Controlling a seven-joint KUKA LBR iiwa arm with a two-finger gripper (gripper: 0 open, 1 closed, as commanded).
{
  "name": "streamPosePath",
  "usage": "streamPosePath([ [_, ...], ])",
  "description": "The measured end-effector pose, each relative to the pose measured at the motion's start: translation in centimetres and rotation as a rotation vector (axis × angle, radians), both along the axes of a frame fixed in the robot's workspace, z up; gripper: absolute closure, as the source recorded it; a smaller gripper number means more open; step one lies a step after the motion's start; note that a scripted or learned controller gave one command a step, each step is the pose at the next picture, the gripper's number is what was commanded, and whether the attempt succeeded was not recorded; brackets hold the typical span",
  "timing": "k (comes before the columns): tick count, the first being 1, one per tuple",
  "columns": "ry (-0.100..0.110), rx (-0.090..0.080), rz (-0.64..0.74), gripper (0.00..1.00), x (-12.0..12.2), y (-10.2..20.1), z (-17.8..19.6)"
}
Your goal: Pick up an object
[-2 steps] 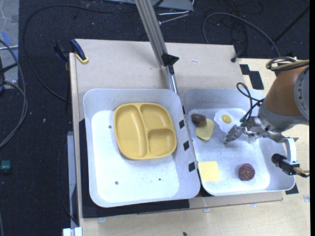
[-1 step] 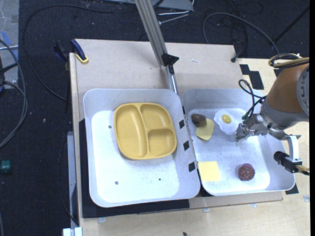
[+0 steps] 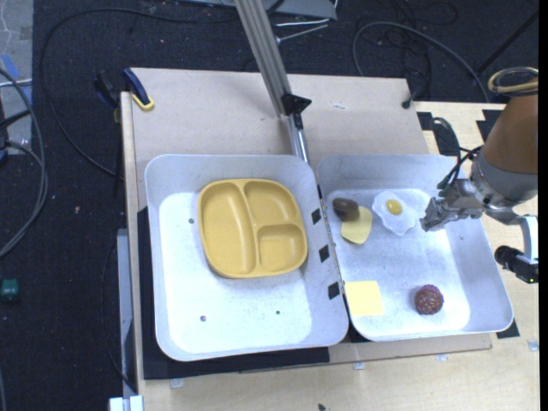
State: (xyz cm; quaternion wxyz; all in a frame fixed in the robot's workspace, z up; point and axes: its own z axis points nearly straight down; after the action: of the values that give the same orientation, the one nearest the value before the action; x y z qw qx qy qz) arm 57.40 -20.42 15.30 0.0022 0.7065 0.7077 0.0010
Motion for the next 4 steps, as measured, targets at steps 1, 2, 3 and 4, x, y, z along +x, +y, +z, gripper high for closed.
streamPosePath([
  [1, 0.0, -0.001, -0.002, 1.0, -0.7, -0.5, 4.8],
  [2, 0.001, 0.0, 0.001, 1.0, -0.6, -0.5, 7.1],
  [3, 0.005, 0.002, 0.005, 1.0, 0.4, 5.5, 6.7],
  [4, 0.005, 0.002, 0.005, 1.0, 0.7, 10.7, 5.8],
])
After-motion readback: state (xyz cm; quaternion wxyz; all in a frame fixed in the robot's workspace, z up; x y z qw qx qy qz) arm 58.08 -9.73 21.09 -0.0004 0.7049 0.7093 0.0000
